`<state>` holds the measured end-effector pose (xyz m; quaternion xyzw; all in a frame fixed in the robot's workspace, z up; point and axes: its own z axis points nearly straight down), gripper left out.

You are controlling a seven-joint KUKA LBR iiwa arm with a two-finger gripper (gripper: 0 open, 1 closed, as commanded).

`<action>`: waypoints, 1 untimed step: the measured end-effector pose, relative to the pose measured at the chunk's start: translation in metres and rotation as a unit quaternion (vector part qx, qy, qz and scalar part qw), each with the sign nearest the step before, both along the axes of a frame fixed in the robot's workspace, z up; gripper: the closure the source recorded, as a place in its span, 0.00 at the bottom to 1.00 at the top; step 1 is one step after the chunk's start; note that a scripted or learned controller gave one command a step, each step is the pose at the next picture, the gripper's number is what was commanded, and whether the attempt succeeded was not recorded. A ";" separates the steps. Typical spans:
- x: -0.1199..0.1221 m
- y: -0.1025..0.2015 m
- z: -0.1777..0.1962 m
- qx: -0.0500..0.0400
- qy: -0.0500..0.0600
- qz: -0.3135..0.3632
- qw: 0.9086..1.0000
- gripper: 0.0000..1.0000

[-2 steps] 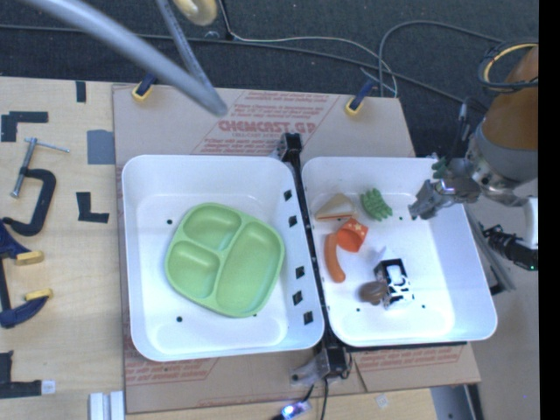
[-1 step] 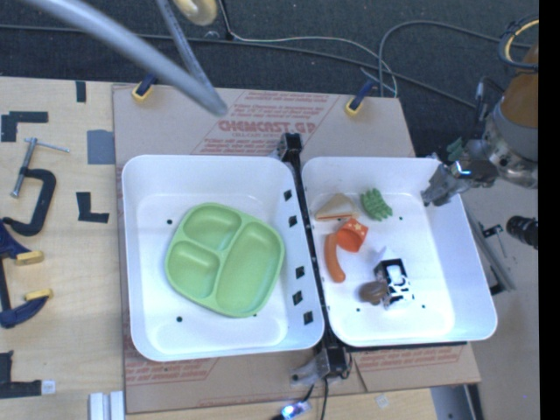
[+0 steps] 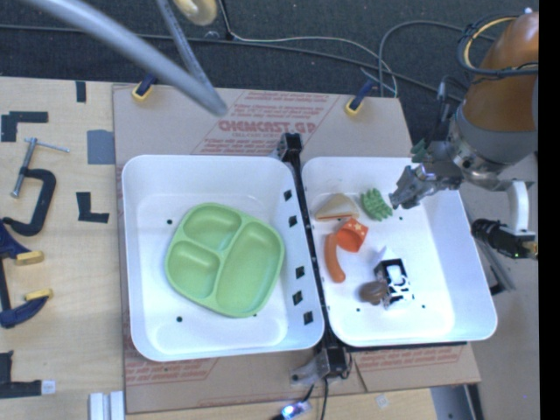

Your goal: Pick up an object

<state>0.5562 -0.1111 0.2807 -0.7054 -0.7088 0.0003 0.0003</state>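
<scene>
Left bin (image 3: 140,234) holds a green divided plate (image 3: 226,258). Right bin (image 3: 455,278) (arm above) holds carrot (image 3: 334,259), green toy (image 3: 377,204). End effector (image 3: 408,192) just beside green toy; grip state: cannot tell.

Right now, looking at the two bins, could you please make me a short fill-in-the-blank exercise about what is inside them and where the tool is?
1. The divided green tray lies in the ____ bin of the camera view.
2. The orange carrot lies in the ____ bin.
3. The tool is above the right bin, close to a small ____ leafy piece.
4. The number of compartments in the tray is ____.

Missing words: left; right; green; three
</scene>
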 end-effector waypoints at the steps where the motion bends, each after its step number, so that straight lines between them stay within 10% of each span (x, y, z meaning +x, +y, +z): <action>1: 0.000 0.044 -0.005 0.000 0.000 0.000 1.000 1.00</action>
